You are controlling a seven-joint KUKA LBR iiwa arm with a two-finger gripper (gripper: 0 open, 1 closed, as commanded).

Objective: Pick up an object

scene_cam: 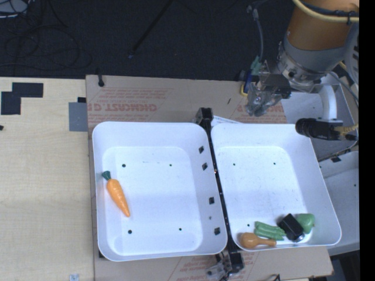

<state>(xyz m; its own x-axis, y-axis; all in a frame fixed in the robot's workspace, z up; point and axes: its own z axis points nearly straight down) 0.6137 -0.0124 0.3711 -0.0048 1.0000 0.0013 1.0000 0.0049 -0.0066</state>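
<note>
While the arm [319,34] is reaching in from the right of the camera view, its gripper [258,105] is hanging above the far edge of the right bin [328,204], over the cardboard sheet [152,98] lying beneath both bins. Whether the gripper is open or closed cannot be told; nothing is showing in it. In the left bin [96,157], a carrot [118,195] is lying alone near the left wall, its green top pointing to the far side. In the near right corner of the right bin, an orange gourd [256,240], a green pod [270,231], a black block [291,227] and a green piece [306,220] are lying clustered, the block resting against the green piece.
</note>
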